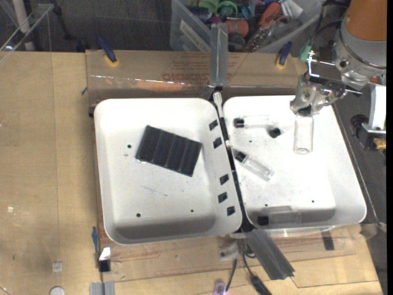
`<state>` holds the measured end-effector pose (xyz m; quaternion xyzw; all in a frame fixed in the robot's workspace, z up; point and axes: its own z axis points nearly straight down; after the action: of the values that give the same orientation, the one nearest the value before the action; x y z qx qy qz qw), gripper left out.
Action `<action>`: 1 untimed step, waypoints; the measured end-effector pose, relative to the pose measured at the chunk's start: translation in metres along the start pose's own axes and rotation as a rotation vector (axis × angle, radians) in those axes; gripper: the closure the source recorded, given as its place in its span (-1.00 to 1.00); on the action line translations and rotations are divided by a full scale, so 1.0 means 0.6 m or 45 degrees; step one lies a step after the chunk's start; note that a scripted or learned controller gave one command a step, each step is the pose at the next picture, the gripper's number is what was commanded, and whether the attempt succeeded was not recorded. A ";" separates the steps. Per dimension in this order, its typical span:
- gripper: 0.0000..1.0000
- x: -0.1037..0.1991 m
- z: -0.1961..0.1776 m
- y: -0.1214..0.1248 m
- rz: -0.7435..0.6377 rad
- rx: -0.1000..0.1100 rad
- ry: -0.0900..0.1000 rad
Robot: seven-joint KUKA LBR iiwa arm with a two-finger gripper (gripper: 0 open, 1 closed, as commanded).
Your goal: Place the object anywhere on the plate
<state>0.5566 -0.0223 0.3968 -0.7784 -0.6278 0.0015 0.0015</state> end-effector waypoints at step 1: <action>1.00 -0.034 -0.063 -0.043 -0.152 -0.008 -0.001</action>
<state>0.5271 -0.0367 0.4347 -0.7397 -0.6730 -0.0004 -0.0011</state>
